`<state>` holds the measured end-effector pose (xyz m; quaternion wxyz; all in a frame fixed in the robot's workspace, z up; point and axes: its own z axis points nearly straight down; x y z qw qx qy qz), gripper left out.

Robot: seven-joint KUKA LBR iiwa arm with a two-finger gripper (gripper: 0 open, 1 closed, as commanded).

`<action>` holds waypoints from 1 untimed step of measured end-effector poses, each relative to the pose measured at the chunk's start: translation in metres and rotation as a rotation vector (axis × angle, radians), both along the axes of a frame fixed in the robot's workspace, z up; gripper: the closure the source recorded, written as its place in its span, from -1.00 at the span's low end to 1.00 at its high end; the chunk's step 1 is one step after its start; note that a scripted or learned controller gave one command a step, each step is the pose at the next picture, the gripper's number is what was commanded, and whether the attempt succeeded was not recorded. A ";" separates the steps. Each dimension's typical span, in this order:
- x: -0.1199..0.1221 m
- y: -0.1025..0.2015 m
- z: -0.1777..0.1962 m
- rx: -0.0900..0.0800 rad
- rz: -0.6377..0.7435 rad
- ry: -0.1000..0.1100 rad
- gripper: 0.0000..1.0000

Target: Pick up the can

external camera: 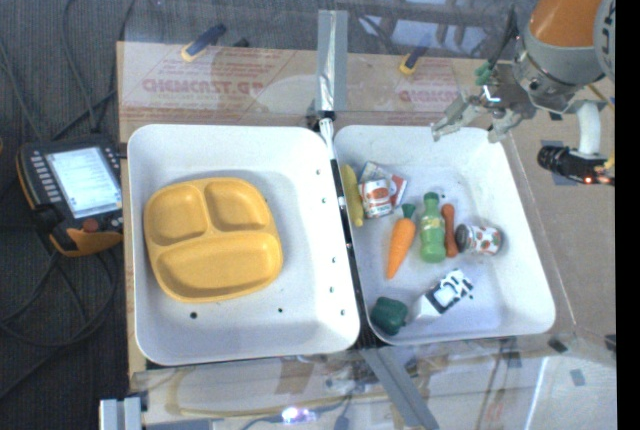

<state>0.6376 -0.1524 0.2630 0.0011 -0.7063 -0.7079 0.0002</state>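
One can [482,239] lies on its side in the right bin [527,218], near that bin's right wall, its red and white label turned upward and one round end facing left. Judging from its look it is a small, light tin: stiff walls that will not give, a smooth curved skin that may slip or roll away if nudged off centre. The best hold is probably across the middle of its body, fingers closing on the two curved flanks, square to its long axis so it cannot spin out.

Just beside it on the left stands a thin orange-red stick-like toy [450,217], then a green bottle [431,228], then a carrot [399,246]; a little room is left on the can's right and lower sides. Below lies a black and white object [449,292] and a dark green piece [390,314]. Farther left are a crumpled red and white carton [377,192] and a yellow corn-like stick [351,195] along the dividing wall.

The pincer [472,121] hangs over the bin's top edge, well apart from the can, fingers spread and holding nothing. The left bin [180,143] carries a yellow divided plate [212,238].
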 end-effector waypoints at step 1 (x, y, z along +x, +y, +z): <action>-0.068 -0.017 -0.118 0.000 0.066 0.002 -1.00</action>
